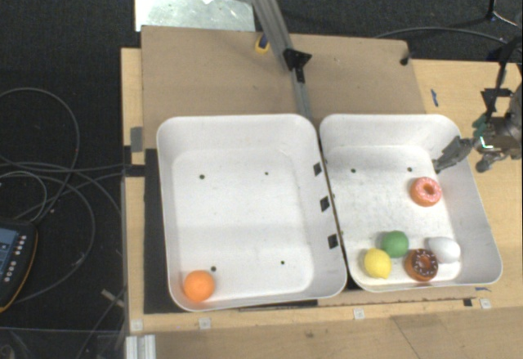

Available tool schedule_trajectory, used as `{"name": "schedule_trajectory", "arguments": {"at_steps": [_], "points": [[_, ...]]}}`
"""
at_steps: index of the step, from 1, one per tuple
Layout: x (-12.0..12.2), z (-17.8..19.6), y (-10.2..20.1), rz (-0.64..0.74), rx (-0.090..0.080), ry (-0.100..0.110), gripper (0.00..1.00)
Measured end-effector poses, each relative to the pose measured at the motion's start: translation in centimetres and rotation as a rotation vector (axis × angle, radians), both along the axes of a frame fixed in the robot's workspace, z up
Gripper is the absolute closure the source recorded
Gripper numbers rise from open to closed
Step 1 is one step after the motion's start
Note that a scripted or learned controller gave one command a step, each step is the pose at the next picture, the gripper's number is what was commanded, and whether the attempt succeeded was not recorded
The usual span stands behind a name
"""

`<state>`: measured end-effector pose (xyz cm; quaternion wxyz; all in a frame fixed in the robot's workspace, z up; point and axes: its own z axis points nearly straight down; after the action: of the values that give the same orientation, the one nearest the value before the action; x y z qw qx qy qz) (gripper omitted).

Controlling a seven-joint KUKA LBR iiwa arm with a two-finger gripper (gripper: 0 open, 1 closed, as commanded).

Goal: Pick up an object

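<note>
in the camera view, two shallow white bins sit side by side on the wooden surface (pixel 384 63): the left bin (pixel 237 132) and the right bin (pixel 384 124). the left bin holds one thing, an orange ball (pixel 198 285), in its lower left corner. the right bin holds five things. one pink frosted doughnut (pixel 425 191) lies at its right side, apart from the rest. the other four cluster along its lower edge: one green ball (pixel 395 243), one yellow lemon (pixel 377 263) just below and left of it, one chocolate doughnut (pixel 422 265) to the right of the lemon, and one white egg-like object (pixel 444 249) touching the chocolate doughnut on its upper right. the gripper (pixel 454 153) reaches in at the right edge of the frame, over the right bin's upper right corner, above the pink doughnut and apart from it. nothing is between its fingers, and i cannot tell whether they are spread or closed.
</note>
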<state>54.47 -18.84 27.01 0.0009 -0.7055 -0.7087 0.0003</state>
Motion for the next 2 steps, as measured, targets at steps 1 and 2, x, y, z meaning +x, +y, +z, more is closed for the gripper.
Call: {"name": "schedule_trajectory", "arguments": {"at_steps": [1,2], "points": [[0.1,0.2,0.0,0.0,-0.001,-0.003,0.0],[-0.3,-6.0,0.0,-0.005,0.0,0.002,0.0]]}}
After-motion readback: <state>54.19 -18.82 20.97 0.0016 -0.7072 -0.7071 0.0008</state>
